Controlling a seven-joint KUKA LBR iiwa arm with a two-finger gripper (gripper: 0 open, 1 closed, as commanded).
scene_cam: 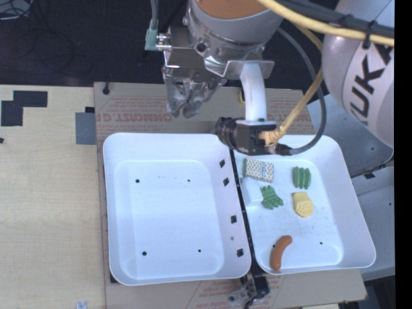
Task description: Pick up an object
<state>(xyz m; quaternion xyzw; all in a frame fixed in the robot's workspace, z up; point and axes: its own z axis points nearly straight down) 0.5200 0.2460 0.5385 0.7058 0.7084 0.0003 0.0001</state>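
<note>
Arm wrist (232, 11): nearest the lens, raised high over the back rim, apparently parked clear of both bins. Pincer (187, 102): hanging above the cardboard, holding nothing; whether parted or closed cannot be told. Right bin (347, 237): sausage (280, 252), corn (303, 205), green pod (301, 177), leafy piece (271, 197), checked packet (259, 169); loosely scattered, unobstructed. Left bin (122, 250): adjoining, sharing the divider.

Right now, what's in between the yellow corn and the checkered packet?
The camera view shows a leafy green toy lying between the yellow corn and the checkered packet, in the right bin.
</note>
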